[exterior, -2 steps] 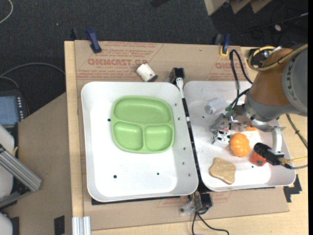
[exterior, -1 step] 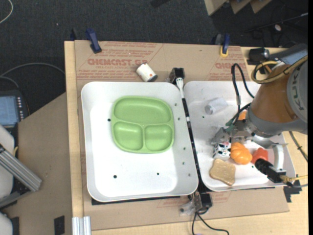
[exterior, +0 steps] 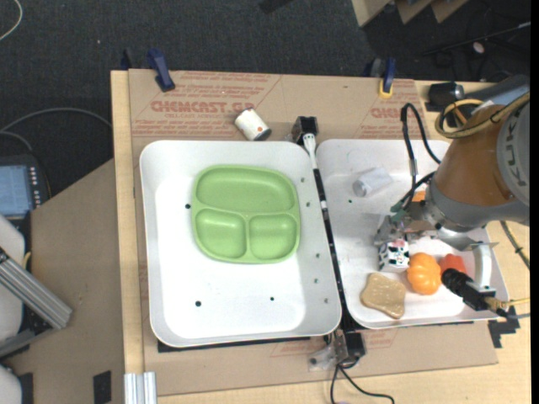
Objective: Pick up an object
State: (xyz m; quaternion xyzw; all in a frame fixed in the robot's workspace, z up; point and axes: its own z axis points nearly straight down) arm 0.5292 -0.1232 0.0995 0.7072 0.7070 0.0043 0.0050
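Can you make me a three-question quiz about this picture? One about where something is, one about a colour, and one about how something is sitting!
1. Where is the green plate?
A. left bin
B. right bin
C. on the floor

2. What colour is the round ball?
A. blue
B. orange
C. purple

3. The pincer is
A. over the left bin
B. low in the right bin, beside the black-and-white toy
C. high above the bench

Answers: 1 A, it lies in the left bin. 2 B, it looks orange. 3 B, it sits right above that toy.
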